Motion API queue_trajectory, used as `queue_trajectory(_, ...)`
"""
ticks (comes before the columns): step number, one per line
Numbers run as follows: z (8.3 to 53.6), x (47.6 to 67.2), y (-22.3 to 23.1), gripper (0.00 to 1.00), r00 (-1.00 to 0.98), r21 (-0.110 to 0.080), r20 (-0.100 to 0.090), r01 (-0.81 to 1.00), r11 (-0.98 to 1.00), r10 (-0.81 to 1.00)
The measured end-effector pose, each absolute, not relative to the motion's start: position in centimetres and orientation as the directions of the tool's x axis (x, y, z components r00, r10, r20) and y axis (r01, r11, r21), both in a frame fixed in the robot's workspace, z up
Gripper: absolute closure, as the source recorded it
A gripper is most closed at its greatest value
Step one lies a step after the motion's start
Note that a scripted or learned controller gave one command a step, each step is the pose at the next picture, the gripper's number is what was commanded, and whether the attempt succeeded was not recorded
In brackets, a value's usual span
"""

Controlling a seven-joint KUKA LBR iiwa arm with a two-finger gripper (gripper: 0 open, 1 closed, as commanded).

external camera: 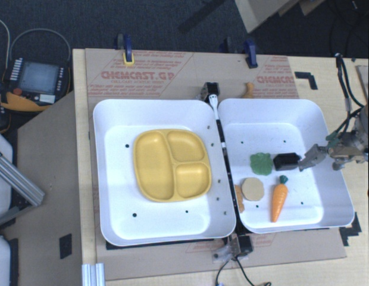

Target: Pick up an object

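Hand (320, 154) at the right of the frame, low over the right bin (309, 119), reaching in from the right edge with the tip turned to the left. How far open: cannot tell from this angle (too small and partly blurred). Nothing seen held in it.

Just left of the tip, a black block (286, 159), very near the hand; touching or not, not clear. Beside the block, on its left, a green piece (261, 163), bumpy in shape. Below the green piece, toward the lower edge of the bin, a round tan disc (252, 189). Right of the disc, an orange carrot (279, 202) with a green top, lying almost upright in the frame, top end up. At the left wall of this bin, a small brown stick (239, 198), just beside the disc.

In the left bin (113, 219), near the frame's centre, a yellow plate (172, 164) with three compartments. Both bins side by side on a cardboard-covered worktop (172, 73), with two blue clamps (126, 43) at its upper edge.
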State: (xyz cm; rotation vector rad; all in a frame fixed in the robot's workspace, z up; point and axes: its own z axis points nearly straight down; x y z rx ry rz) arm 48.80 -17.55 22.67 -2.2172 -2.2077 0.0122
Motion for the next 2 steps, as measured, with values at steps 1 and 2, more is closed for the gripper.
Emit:
queue_trajectory(1, 23.3, 49.1, -17.5, 0.00, 0.000, -0.001, 0.000, 1.000, 0.000, 1.000)
queue_trajectory(2, 17.2, 49.6, -17.1, 0.00, 0.000, -0.005, 0.003, 1.000, 0.000, 1.000)
